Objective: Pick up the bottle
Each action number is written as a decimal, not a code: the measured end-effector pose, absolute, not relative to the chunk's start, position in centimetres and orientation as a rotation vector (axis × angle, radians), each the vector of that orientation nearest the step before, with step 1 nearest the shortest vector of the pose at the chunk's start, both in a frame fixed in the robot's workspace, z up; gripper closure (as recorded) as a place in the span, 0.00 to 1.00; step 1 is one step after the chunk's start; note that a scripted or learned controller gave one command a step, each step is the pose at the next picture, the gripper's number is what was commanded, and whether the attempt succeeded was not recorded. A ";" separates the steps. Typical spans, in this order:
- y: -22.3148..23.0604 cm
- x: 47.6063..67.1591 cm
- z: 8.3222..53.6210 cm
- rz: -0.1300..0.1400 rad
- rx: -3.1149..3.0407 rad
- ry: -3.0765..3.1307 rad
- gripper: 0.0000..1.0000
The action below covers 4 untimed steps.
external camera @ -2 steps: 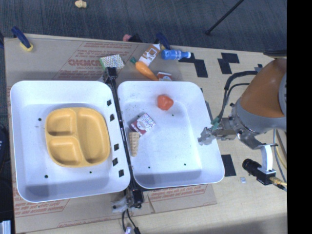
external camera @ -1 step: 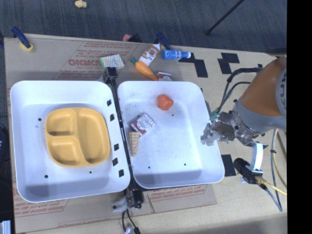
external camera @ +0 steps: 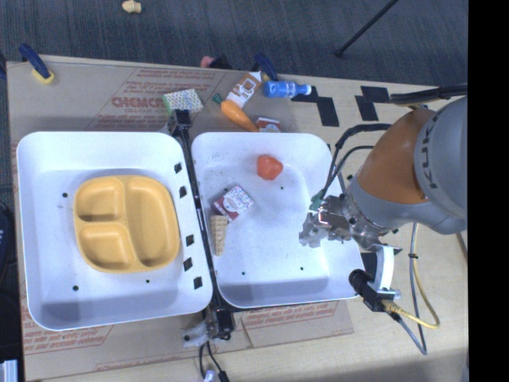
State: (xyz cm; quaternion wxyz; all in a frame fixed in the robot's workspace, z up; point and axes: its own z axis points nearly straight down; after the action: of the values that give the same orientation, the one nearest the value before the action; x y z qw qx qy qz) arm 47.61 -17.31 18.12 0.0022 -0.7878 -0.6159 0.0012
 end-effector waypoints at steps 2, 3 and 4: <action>-11.0 47.6 22.4 0.002 -2.765 -1.486 1.00; -8.2 47.6 19.1 0.005 -2.696 -1.602 1.00; -6.6 47.6 19.7 0.003 -2.646 -1.686 1.00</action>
State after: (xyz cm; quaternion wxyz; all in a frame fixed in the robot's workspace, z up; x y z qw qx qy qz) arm 47.62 -6.57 19.69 0.0018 -0.8433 -0.5374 0.0010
